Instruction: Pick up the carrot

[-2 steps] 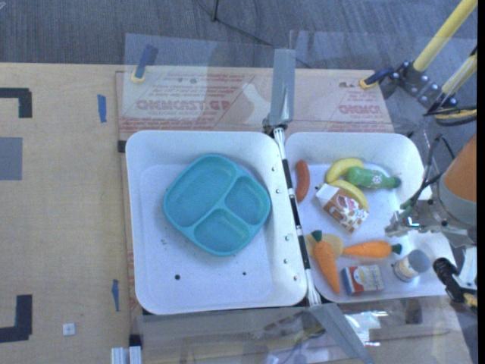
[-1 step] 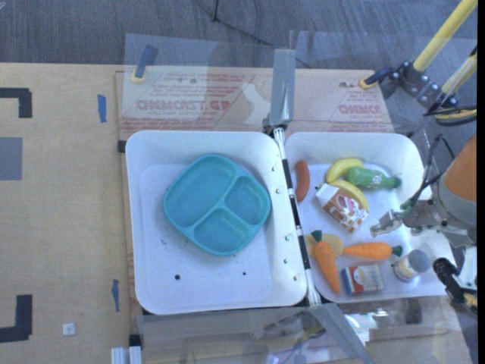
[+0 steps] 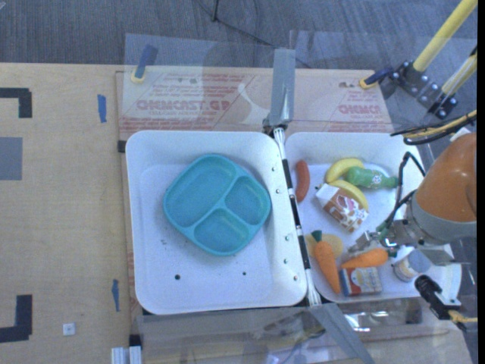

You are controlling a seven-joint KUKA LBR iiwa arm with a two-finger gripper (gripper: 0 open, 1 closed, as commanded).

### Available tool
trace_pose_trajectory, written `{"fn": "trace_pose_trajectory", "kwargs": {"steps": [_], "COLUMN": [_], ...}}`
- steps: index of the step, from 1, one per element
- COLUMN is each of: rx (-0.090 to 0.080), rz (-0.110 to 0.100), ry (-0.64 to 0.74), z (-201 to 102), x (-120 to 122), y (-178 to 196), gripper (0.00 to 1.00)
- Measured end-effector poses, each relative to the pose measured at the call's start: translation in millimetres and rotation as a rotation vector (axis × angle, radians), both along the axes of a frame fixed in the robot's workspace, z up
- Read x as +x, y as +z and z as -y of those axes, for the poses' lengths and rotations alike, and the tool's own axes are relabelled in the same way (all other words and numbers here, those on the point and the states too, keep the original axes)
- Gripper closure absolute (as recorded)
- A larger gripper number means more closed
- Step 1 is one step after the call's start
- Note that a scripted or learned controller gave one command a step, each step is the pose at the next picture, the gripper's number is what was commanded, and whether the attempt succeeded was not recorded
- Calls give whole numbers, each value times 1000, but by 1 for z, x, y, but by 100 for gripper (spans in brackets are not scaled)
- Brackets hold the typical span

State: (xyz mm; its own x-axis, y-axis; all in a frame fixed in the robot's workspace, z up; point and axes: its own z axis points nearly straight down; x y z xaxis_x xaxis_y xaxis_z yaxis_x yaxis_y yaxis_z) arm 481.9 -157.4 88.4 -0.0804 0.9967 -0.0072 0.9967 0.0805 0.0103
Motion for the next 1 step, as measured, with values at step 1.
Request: {"fn": "trace_pose_trajectory", "kwargs": {"steps": [1], "rx": [5], "rz": [-8], "ry": [107], "z": [-1], "x": [-2], "y": [27], "gripper": [0]}}
